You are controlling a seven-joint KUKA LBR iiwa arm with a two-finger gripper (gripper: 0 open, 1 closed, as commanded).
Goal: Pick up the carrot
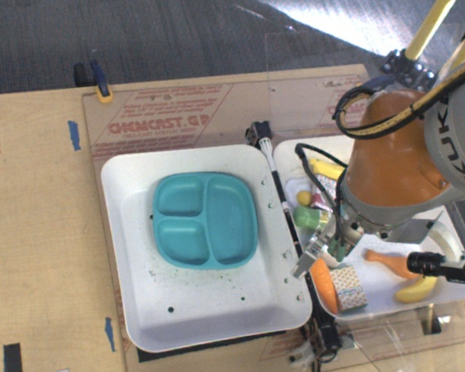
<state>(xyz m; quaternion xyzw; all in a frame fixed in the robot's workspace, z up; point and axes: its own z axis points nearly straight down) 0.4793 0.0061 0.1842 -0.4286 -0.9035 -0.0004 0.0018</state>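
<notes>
The carrot (323, 289) lies in the lower left corner of the right bin (381, 288), low in the frame right of centre. It is an orange oblong running down the bin's left wall. The gripper (326, 250) hangs just above the carrot's upper end, close over it. At this slant it is not clear whether the two touch, and whether the gripper is open or closed cannot be told, since the wrist and cables cover it. The carrot's right flank is hidden behind a small patterned box (350, 286) that stands against it. The orange band of the arm (394, 156) blocks the middle and upper right of that bin.

At the far left is the tan surface (40, 242). Next comes the left bin (145, 297), with a teal divided plate (205, 219) lying flat in its middle, well apart from the carrot. Along the right bin's left side, above the gripper, sit a green piece (306, 217) and a small yellow-green ball (304, 198). A yellow piece (326, 168) lies higher up, partly under the arm. Right of the box lies a tapered orange piece (388, 263), its narrow tip pointing left. A yellow banana (417, 290) lies near the bin's lower right edge.
</notes>
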